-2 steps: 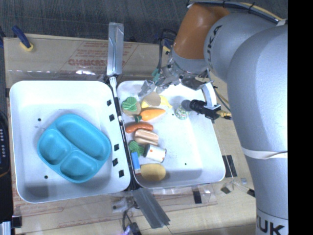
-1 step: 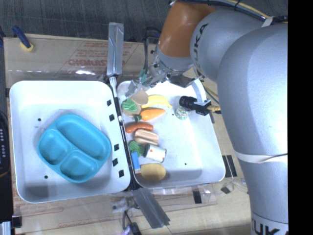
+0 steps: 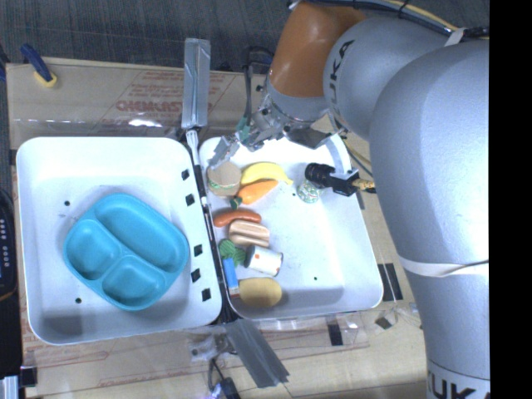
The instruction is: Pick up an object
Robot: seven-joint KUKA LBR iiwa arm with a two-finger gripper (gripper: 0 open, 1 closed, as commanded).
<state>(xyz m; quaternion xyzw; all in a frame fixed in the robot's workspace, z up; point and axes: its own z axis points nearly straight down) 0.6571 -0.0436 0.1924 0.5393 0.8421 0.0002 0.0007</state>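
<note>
White plastic, two shallow bins side by side. The left bin (image 3: 50, 181) carries a blue divided plate (image 3: 125, 249); the right bin (image 3: 341, 256) has all the small stuff, so any pick happens there.

Step in hand, as I read it: approach, pre-grasp. The gripper (image 3: 239, 138) hangs over the far left corner of the right bin, just beyond a round tan piece (image 3: 223, 177) and near the banana (image 3: 263, 172). Nothing is visibly between its tips. It's seen from above w/ the wrist crowding it, so I can't tell if it's spread or pressed together.

Candidates run in a column along the bin's left wall: banana, orange carrot (image 3: 256, 191) touching it, sausage (image 3: 237, 218), a pink-and-tan hot dog (image 3: 249, 234), a white cup-like piece (image 3: 265, 262), and a potato (image 3: 259, 291) at the near end. A small clear obj. (image 3: 308, 192), maybe a glass, sits apart toward the middle.

Next move prob. calls for a short shift toward the near side, then a descent onto the tan piece or banana. The risk is crowding: the items touch, and the wall is close on one side, so a wide grasp may nudge neighbours.

Surface: smooth bin floor, likely slippery for rounded toys. The bins rest on a brown board (image 3: 125, 90) w/ red print; a metal bar (image 3: 196, 81) stands between them at the far side. The right half of the right bin leaves room for the arm.
</note>
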